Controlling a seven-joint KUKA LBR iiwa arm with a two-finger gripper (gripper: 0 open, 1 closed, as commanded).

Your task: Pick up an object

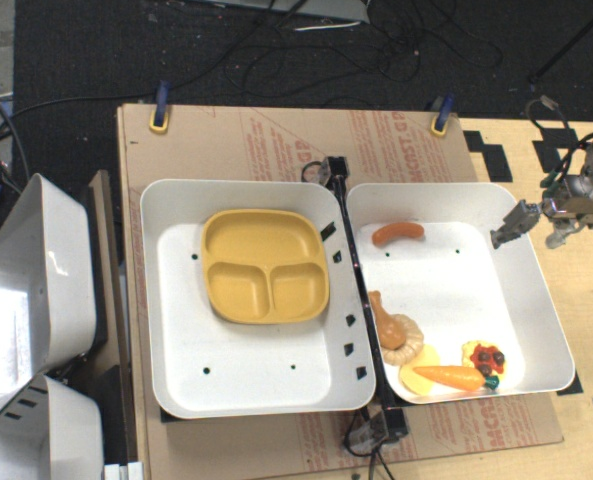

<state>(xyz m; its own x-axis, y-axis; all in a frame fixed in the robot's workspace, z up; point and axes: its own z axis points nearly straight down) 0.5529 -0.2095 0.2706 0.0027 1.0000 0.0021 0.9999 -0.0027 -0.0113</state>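
Progress: While nothing sits between the fingers of the claw (pixel 536 226), the pick has, as far as I can judge, not yet begun; the approach, the descent, the closing and the lift all remain.
Landmark: the divider (pixel 354 268), the dark strip where the two white bins meet, serves for every place below.
Claw: it hangs at the outer rim of the right bin (pixel 531 268), well away from the divider on the arm's side, above the rim rather than over any object. One dark finger (pixel 509 223) points toward the divider; the other part is lighter and less clear. They look spread fairly wide with nothing in the gap, though the far edge of the view makes this hard to read.
Sausage (pixel 398 233): a small orange-red curved piece, lying flat, a little right of the divider toward the bin's far end, alone on bare white floor. I judge it the easiest target.
Drumstick (pixel 394 330): a tan, knobbly toy with a thin handle end, just beside the divider, nearer the camera.
Carrot (pixel 449 376): orange and tapered, lying across a pale yellow piece, right of the divider at the near wall.
Berry piece (pixel 486 356): yellow with red and dark spots, just beyond the carrot's thick end.
Yellow plate (pixel 267 266): a three-part tray in the left bin (pixel 171 298), left of the divider.
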